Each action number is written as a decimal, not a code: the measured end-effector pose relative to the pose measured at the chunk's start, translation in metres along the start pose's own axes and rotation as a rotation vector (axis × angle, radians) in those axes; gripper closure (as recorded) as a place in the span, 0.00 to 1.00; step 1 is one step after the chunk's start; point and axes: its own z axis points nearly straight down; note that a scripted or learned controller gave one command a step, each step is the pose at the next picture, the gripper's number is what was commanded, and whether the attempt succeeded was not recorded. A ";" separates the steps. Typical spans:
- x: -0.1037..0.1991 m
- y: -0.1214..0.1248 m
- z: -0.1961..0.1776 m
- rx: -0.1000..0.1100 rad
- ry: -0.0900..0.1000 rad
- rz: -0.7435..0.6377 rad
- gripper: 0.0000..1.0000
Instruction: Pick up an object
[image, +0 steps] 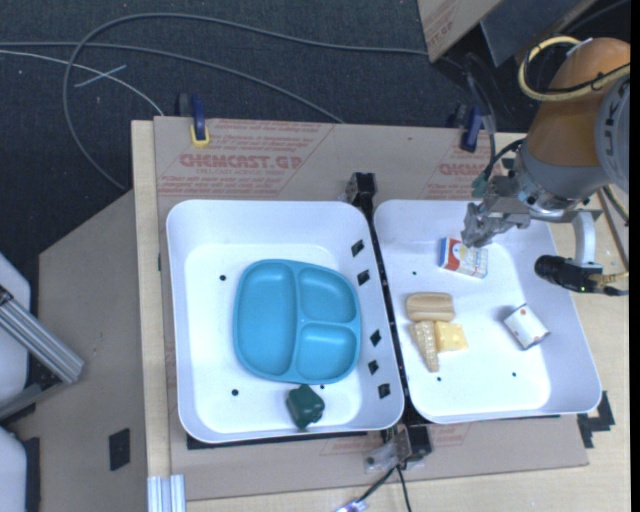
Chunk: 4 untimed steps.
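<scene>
Gripper (482, 228) hung low over far part of right bin (560, 395). Small red-and-white carton (462, 257) lay directly beneath and slightly toward near-left of it, apparently touching or nearly so. Whether gripper was spread or closed: cannot tell, tip blurred. Carton's long axis ran roughly left-right. Judgement: short descent needed, little lateral correction.

Grey arm (560, 165), orange band, looping yellow cable, metallic end effector (480, 230)
</scene>
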 end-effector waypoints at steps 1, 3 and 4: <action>0.000 0.002 -0.055 -0.002 0.000 -0.002 1.00; 0.114 -0.029 -0.043 0.009 0.003 -0.006 1.00; 0.167 -0.051 -0.031 0.010 0.003 -0.005 1.00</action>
